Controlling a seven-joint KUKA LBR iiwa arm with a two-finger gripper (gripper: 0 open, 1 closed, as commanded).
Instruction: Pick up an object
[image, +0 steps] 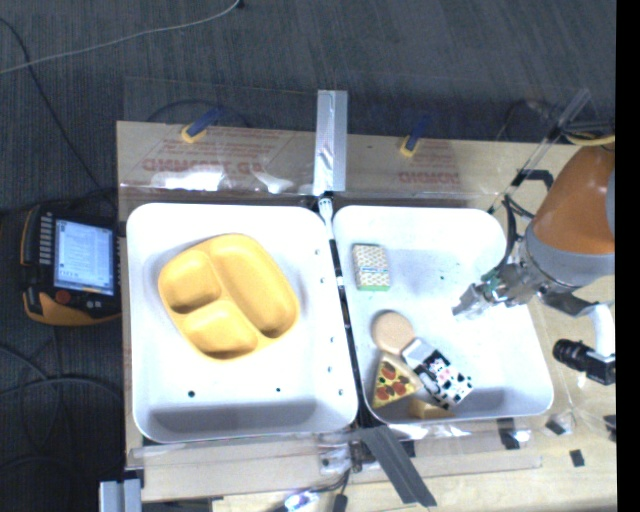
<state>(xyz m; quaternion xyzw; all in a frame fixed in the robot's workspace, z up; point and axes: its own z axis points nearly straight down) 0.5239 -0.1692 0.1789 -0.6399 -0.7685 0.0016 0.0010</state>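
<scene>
The gripper (470, 301) hangs over the right-hand part of the right bin (520, 390), right of centre in the frame, reaching in from the grey arm with its orange band (580, 215) at the right edge; whether it is released or clenched cannot be told at this size, and nothing shows in its grasp; below and left of it, near the bin's lower left corner, lie a round tan piece (393, 327), a black-and-white patterned object (440, 375) and a pizza-slice toy (393, 383), close together; higher up, near the bin's left wall, lies a small speckled block (371, 266), well apart from the gripper; the left bin (160, 400) holds a yellow divided tray (228, 294); at the frame's left edge, beside the tabletop (150, 145), sits a handheld screen unit (70, 265).
</scene>
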